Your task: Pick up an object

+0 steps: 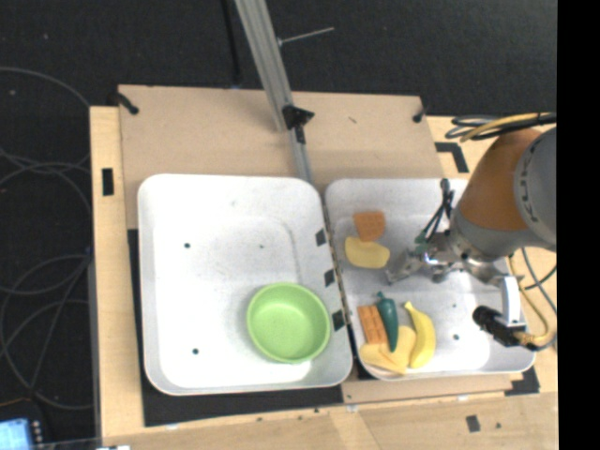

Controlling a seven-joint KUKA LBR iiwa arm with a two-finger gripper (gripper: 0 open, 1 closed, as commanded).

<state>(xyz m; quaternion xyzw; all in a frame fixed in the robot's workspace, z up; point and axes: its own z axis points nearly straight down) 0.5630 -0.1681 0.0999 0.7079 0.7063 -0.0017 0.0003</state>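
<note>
Orange block (369, 224) and pale yellow piece (366, 253) touching, flat in the right bin's (394, 195) upper left.

A tan wooden bench (225, 134) fills the middle of the frame, set on a black floor (94, 26). Thin dark cables (42, 172) loop over the floor at the left. A grey metal pole (262, 45) slants from the top centre down to the bench.

Two white bins (187, 214) hold a lime-green bowl (288, 322), a yellow banana (423, 336) and an orange block (369, 224).
</note>
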